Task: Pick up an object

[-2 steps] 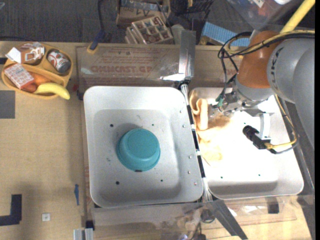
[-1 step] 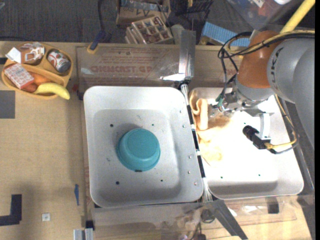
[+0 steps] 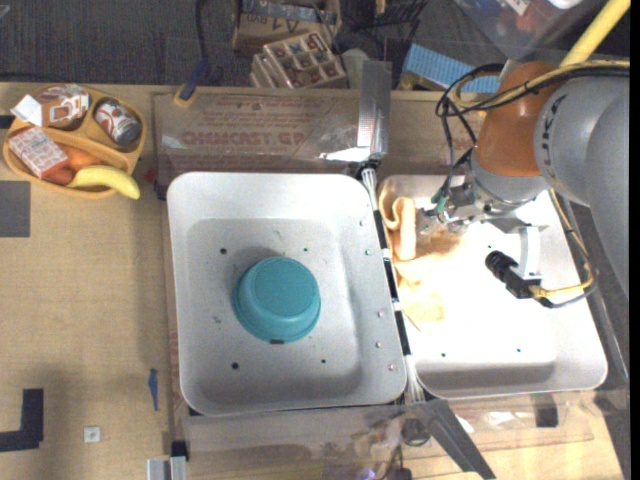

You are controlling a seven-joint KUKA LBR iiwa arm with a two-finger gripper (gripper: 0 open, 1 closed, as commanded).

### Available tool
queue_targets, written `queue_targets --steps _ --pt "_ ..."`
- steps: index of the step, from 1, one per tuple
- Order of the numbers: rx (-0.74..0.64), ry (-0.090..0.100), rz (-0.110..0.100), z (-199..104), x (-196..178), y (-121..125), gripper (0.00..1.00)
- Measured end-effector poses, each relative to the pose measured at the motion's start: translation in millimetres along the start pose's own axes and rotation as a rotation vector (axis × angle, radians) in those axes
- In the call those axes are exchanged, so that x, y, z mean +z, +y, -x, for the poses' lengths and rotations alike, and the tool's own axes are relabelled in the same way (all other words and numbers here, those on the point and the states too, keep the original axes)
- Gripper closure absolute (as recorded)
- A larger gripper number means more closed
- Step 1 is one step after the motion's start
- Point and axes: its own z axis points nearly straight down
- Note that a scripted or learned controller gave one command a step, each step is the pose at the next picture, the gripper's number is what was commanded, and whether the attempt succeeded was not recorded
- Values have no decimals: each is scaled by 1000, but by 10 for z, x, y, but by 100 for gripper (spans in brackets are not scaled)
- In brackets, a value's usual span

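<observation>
With the hand [image 3: 447, 211] lowered over the tan objects [image 3: 405, 230] at the right bin's [image 3: 560, 368] left wall, its spread untellable, a squarely centred grasp is advised.

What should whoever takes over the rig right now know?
Gripper: low over the right bin, at its back left corner, beside a tan object; I cannot tell whether it is open or shut, and no object shows in its grip.
Teal bowl: upside down in the middle of the left bin, untouched.
Done: nothing lifted yet.
Left: grasp one object and raise it, probably the tan one nearest the gripper.
</observation>
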Motion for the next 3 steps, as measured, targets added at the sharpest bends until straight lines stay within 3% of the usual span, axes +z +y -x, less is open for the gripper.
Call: queue_targets --steps 1,2,3 --pt "0 0 0 0 0 0 0" --pt "2 -1 5 10 -117 13 100" --pt "-328 0 0 -209 -979 301 100"
